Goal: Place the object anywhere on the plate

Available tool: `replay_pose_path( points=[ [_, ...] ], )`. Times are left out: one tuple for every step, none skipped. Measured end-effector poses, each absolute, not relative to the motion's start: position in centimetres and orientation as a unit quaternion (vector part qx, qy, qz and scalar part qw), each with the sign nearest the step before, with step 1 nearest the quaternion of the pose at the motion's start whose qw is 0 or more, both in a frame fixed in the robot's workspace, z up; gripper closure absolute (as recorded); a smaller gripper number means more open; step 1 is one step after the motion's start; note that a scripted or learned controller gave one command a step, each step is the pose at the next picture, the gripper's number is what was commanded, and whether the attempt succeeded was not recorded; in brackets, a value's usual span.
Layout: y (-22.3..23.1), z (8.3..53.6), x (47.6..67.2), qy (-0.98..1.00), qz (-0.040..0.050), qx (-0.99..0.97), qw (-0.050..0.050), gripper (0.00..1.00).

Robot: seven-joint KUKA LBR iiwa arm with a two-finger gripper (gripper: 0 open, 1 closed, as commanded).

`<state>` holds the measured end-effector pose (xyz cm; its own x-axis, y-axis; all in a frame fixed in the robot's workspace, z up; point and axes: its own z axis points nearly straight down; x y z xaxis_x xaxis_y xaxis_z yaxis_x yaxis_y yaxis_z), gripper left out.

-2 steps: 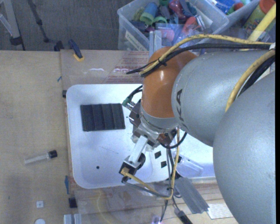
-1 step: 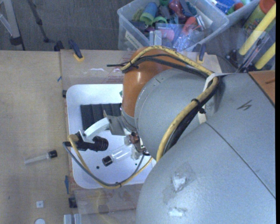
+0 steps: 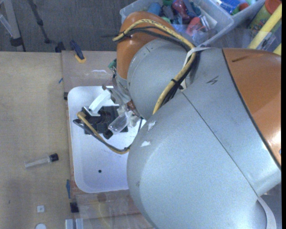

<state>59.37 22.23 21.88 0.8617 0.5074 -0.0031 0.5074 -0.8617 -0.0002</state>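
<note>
My gripper [image 3: 111, 121] hangs low over the upper part of the left white bin [image 3: 85, 179], at the end of the grey and orange arm [image 3: 187, 134]. The arm covers most of the view, including the right bin. I see nothing clearly held at the gripper. A tiny dark speck [image 3: 99, 170] lies on the bin floor below the gripper, apart from it.
A clear tube with a black cap [image 3: 41, 160] lies on the bench left of the bin. A clear tub of colourful toys [image 3: 187, 13] stands at the back. A blue clamp [image 3: 78, 51] sits at the bench's far edge.
</note>
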Motion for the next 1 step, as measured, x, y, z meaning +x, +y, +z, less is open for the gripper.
replay_pose_path(
  points=[
    [22.45,8.61,57.99,0.099,0.0013,0.995,-0.001,1.00]
  ],
)
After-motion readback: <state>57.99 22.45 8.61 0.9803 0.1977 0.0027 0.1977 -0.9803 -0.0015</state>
